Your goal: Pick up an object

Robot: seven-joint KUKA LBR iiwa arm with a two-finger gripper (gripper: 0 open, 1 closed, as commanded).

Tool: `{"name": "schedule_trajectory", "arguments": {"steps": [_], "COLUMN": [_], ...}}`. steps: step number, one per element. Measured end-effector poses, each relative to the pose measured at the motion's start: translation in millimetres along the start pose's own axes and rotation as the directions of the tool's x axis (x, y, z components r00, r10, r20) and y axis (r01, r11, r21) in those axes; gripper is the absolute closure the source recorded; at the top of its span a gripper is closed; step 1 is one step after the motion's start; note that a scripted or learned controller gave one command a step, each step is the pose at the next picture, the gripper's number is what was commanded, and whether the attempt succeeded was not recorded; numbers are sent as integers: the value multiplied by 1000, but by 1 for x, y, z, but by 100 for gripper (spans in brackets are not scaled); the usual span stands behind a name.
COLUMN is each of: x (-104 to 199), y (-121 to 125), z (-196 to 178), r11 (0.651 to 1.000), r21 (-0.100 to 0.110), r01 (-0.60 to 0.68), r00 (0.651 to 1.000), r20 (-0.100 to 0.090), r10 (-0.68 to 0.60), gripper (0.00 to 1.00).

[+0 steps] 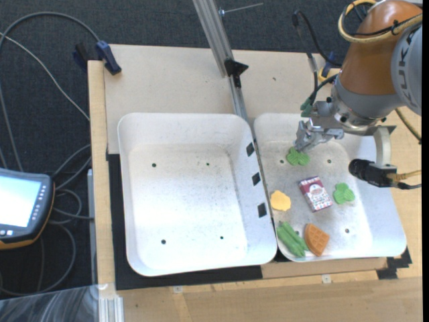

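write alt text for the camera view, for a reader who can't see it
A grey arm's two-finger gripper hangs just above a small green toy in the right white bin, which also holds a yellow piece, a red-and-white packet, another green piece, a long green item and an orange waffle-like piece.

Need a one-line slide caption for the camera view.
KUKA arm's gripper poised over a green piece in the right bin among small toys.

Even, bright overhead light; soft shadows, slightly grainy.
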State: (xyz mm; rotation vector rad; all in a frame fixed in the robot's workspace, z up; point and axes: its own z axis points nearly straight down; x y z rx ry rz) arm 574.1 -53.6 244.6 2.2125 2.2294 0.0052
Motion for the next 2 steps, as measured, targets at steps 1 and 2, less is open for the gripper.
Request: {"name": "schedule_trajectory", "arguments": {"steps": [1, 2], "x": [52, 99], "y": [35, 67], "z": [-4, 11], "r11": [1000, 1000], "r21": [-1, 0], "r01": [0, -1], "r00": [1000, 1000], "r20": [-1, 1], "r10": [0, 1], "gripper": [100, 100]}}
